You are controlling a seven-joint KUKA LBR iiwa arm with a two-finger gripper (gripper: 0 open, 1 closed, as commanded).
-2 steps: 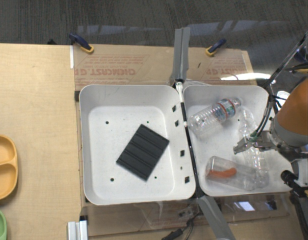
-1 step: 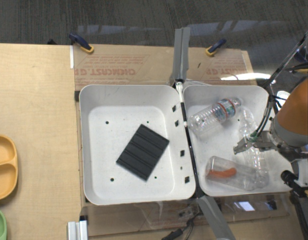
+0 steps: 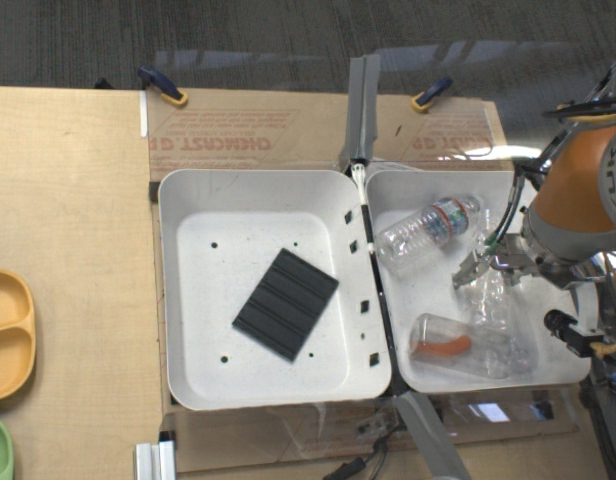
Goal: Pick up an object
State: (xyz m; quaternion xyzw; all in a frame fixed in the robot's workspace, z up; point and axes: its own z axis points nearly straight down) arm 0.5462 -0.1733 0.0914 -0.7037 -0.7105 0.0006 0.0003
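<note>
The camera view is read from the left, where a yellow-orange divided tray (image 3: 6,333) of smooth moulded plastic is seen at the edge of the pale wooden bench (image 3: 68,198). Next, the left bin (image 3: 188,208), a shallow white tub with rounded corners, is found to hold a single black panel (image 3: 286,304): flat, rectangular, matt and ribbed with parallel grooves, laid at a slant on the bin floor. Behind both bins a sheet of printed brown cardboard (image 3: 228,133) is held down by two clamps.

In the right bin (image 3: 428,373) three candidates for picking are seen. A clear plastic bottle (image 3: 431,230) with a printed label is lying on its side near the back. A crumpled piece of transparent film (image 3: 491,298) is lying just below the gripper. A clear cup (image 3: 458,346) with something red-orange inside is lying on its side toward the front.

At the right edge, the gripper (image 3: 486,268) is lowered over the film, near or touching it. Whether it is spread or closed cannot be told, since it merges with the glossy wrap. Nothing is seen lifted off a bin floor, so the pick is judged not yet done; a secure hold and a lift are left.
</note>
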